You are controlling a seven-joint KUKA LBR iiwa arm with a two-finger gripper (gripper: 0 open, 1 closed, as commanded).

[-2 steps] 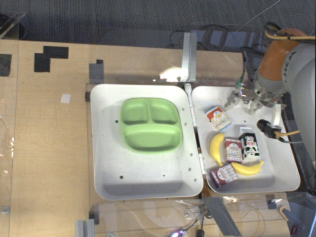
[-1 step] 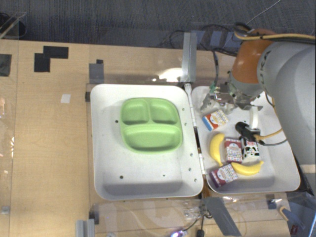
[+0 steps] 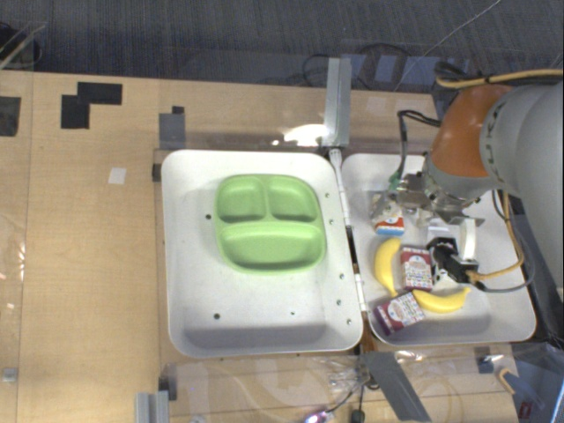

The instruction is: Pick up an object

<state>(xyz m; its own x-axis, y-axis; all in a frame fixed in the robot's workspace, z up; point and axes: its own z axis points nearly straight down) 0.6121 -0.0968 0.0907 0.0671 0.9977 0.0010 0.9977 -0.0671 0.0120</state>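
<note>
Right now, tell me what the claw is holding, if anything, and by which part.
It cannot be told. The claw is low in the right bin, over a small blue, white and red pack beside the banana, but the arm's own body hides any hold.

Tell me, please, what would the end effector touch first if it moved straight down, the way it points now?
Probably the small red, white and blue carton lying in the right bin, just under the end effector. Depth is unclear from above; the banana lies nearer the camera.

Place: robotics lab
Evidence: wooden bench [image 3: 79, 263], two white bins [image 3: 185, 236], metal brackets [image 3: 338, 104], loose cables [image 3: 476, 16], carpet [image 3: 220, 16]
</note>
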